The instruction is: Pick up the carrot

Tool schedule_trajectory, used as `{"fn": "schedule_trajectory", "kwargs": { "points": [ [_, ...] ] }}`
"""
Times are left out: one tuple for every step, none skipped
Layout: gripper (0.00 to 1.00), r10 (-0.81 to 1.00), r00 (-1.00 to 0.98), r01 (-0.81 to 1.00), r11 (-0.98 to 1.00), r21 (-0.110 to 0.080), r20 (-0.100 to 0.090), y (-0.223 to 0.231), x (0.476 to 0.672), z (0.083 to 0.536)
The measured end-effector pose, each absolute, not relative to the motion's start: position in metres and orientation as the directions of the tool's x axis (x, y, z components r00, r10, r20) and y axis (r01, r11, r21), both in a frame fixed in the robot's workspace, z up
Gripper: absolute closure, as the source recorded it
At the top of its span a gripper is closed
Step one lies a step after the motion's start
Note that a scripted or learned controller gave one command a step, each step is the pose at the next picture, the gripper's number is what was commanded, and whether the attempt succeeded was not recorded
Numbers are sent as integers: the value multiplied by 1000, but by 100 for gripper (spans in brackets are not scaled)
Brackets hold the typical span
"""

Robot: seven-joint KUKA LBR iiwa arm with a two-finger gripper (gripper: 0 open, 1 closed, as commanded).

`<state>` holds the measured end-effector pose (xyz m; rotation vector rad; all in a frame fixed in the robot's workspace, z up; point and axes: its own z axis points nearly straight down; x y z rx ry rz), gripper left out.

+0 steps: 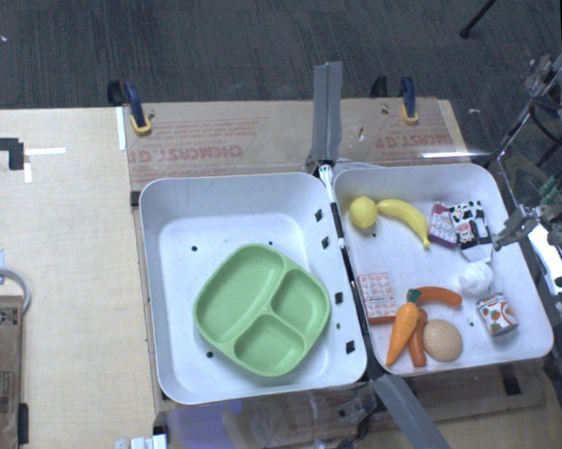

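Note:
The carrot (402, 332) lies in the right bin (513, 347), near its front left part. It is orange, its green top points up toward the back, and its tip points to the front left. A reddish sausage-like piece (418, 349) lies against its right side. A beige egg-shaped thing (443, 340) sits just right of that. Another orange-red piece (441, 296) lies crosswise by the carrot's green top.
The right bin also holds a lemon (362, 212), a banana (405, 219), a cow-print carton (469, 224), a white ball (475, 277), a small can (496, 315) and a small printed box (376, 296). A green divided plate (261, 310) lies in the left bin (196, 223).

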<state>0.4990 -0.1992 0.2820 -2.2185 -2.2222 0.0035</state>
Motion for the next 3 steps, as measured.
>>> {"fn": "schedule_trajectory", "kwargs": {
  "points": [
    [0,972,-237,972,237,1,0,-140,478,104],
    [0,932,-363,932,363,-1,0,-100,521,91],
    [0,611,-791,611,791,0,0,-46,478,191]
  ]
}}
